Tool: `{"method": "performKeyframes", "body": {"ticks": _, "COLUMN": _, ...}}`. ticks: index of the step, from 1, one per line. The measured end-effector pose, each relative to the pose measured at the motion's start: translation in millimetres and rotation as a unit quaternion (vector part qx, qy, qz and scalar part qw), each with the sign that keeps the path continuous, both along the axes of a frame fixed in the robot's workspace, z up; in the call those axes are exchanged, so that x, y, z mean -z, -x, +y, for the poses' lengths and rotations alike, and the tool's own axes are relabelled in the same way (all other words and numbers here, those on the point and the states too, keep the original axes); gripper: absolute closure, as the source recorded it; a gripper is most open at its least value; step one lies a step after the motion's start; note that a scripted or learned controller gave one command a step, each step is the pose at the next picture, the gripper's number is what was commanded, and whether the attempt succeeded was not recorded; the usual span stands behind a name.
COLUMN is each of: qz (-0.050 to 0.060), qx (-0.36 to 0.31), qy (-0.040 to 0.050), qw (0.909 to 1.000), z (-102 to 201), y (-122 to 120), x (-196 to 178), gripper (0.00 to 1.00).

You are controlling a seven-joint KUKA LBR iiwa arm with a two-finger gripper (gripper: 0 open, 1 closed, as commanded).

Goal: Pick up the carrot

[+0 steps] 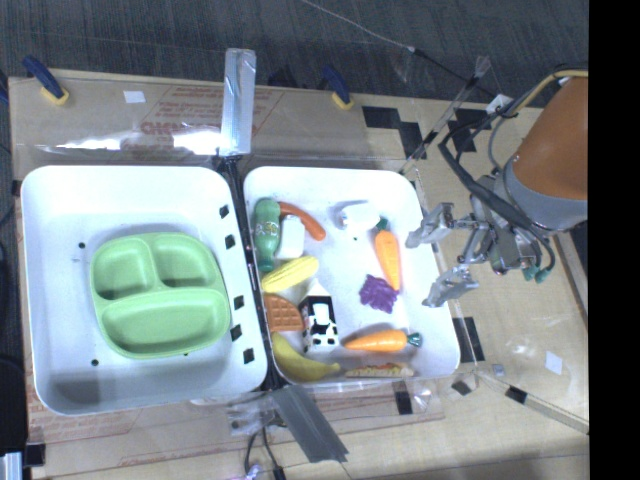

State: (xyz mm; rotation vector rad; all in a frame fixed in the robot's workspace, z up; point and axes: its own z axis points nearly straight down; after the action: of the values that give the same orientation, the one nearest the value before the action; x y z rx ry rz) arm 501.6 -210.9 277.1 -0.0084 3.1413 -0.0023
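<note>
Two orange carrots lie in the right bin (425, 203). One carrot (388, 255) points toward the front with its green top at the back, close to the bin's right wall. The other carrot (376, 341) lies crosswise near the front wall, green top to the right. My gripper (426, 266) hangs over the bin's right rim, just right of the first carrot. Its fingers (430, 228) are spread wide, so it is open with nothing between them.
The right bin also holds a green cucumber (265, 224), a red-orange pepper (305, 221), corn (289, 272), a banana (302, 363), purple grapes (378, 292), a waffle (283, 315) and a black-and-white carton (320, 324). A green divided plate (158, 293) sits in the left bin (40, 208).
</note>
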Motion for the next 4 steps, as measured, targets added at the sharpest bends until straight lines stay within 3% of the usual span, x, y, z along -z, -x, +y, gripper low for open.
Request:
{"method": "performKeyframes", "body": {"ticks": 1, "qz": 0.007, "qx": 0.032, "qy": -0.0030, "qw": 0.9995, "z": 2.6, "y": -45.2, "x": 137.7, "gripper": 0.00}}
{"method": "performKeyframes", "body": {"ticks": 2, "qz": 0.001, "qx": 0.039, "qy": -0.0007, "qw": 0.9992, "z": 0.8, "y": -60.4, "x": 185.5, "gripper": 0.00}}
{"method": "performKeyframes", "body": {"ticks": 3, "qz": -0.002, "qx": 0.034, "qy": 0.0003, "qw": 0.9994, "z": 3.1, "y": -63.7, "x": 172.6, "gripper": 1.00}}
{"method": "performKeyframes", "body": {"ticks": 4, "qz": -0.003, "qx": 0.029, "qy": 0.0003, "qw": 0.9996, "z": 5.6, "y": -65.4, "x": 162.3, "gripper": 1.00}}
